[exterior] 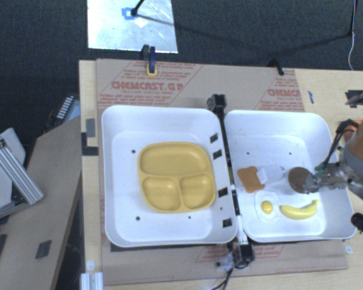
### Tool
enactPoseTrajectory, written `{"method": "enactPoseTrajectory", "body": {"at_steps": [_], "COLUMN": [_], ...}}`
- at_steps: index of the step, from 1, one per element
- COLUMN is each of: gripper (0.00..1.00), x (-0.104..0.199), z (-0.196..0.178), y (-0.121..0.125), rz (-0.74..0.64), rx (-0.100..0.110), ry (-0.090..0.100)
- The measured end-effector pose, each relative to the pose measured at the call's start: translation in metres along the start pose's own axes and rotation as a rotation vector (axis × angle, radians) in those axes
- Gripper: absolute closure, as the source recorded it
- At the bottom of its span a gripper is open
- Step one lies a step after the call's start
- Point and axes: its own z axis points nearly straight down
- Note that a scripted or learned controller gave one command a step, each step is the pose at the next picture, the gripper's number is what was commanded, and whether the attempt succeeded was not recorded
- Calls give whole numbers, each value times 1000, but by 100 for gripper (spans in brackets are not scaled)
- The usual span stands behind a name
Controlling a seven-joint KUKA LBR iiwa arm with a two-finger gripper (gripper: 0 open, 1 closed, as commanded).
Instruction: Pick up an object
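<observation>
The right bin (278, 122) holds several toy foods. A brown toast slice (249, 179) lies at its left, with a small clear piece (270, 174) just right of it. Near the front lie a fried egg (266, 207) and a yellow banana (299, 210). A round brown patty (298, 178) sits mid-right. My gripper (319, 183) reaches in from the right and is low, right against the patty's right edge. Nothing is visibly lifted off the bin floor.
The left bin (118, 132) bears a yellow divided plate (173, 176). A black divider with clips (225, 162) runs between the bins. The grey arm (358, 162) hangs over the right bin's right rim. Cardboard lies under both bins.
</observation>
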Motion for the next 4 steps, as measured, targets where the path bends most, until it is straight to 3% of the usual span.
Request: {"method": "enactPoseTrajectory", "body": {"at_steps": [3, 4], "gripper": [100, 100], "x": [2, 52], "z": [-121, -117], "y": [6, 34], "rz": [-4, -9], "rx": [-3, -1], "ry": [-1, 3]}}
